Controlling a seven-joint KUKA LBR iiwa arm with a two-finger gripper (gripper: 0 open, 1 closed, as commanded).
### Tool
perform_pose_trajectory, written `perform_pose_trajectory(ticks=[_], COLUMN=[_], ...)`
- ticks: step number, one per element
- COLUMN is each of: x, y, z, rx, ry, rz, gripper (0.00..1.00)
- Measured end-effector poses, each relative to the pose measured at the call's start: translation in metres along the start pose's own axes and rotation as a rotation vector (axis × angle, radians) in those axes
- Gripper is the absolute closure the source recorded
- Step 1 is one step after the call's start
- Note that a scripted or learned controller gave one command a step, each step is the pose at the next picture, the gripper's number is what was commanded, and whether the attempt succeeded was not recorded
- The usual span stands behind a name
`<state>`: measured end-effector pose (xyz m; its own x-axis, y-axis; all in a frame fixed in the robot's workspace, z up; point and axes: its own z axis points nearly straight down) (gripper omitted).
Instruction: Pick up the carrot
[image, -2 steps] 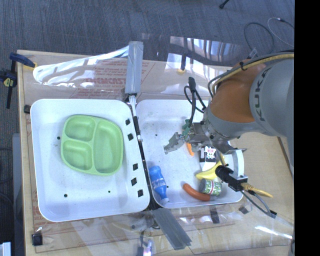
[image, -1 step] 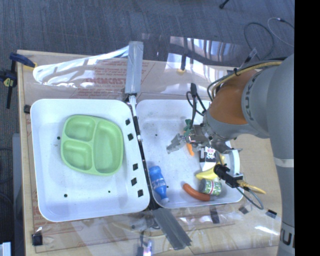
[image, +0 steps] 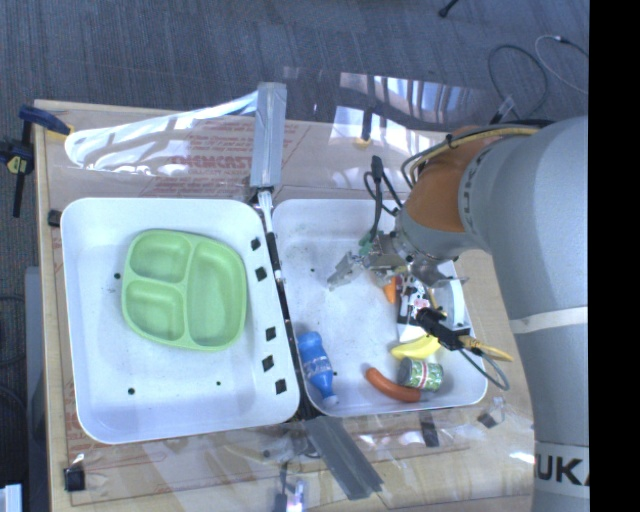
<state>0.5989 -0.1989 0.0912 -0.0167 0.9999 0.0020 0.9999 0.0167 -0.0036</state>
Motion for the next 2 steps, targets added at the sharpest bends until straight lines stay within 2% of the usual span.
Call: perform_pose_trajectory(ticks=[1,2], x=[0.001,-0.009], y=[0.001,-0.016], z=[-0.010,0.000], rx=[0.001,0.001], ry=[0.000,-0.001], rz=[-0.004,0.033], gripper=[1.00,1.00])
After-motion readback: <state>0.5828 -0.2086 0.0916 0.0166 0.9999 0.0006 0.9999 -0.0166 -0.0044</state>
